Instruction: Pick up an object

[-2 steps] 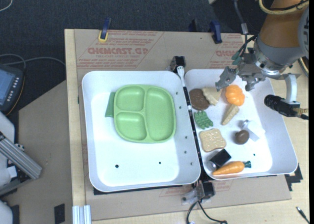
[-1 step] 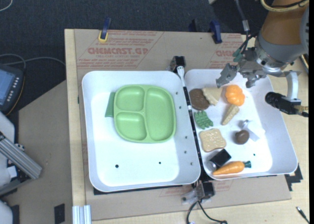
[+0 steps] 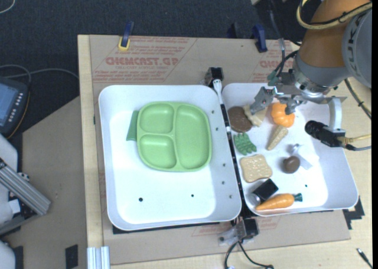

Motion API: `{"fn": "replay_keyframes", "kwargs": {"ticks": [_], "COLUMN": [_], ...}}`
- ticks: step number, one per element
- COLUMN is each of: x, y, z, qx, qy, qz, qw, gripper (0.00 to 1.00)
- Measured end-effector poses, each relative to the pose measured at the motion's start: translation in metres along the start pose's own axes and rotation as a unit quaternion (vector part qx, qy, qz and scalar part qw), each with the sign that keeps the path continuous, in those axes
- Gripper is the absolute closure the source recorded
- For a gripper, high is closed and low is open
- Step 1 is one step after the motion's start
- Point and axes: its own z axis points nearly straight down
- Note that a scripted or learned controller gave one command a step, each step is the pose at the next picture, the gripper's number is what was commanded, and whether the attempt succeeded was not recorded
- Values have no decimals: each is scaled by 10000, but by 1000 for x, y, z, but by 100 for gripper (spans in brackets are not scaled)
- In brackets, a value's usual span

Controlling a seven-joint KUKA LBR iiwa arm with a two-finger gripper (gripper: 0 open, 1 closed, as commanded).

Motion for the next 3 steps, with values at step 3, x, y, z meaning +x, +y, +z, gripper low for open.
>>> {"fn": "replay_keyframes", "kwargs": {"ticks": [3], "x": [-16], "y": [5], "z": [103], "qx": [-38], "qy": [-2], "qz": [8], "qw": [10000], "gripper": [0]}}
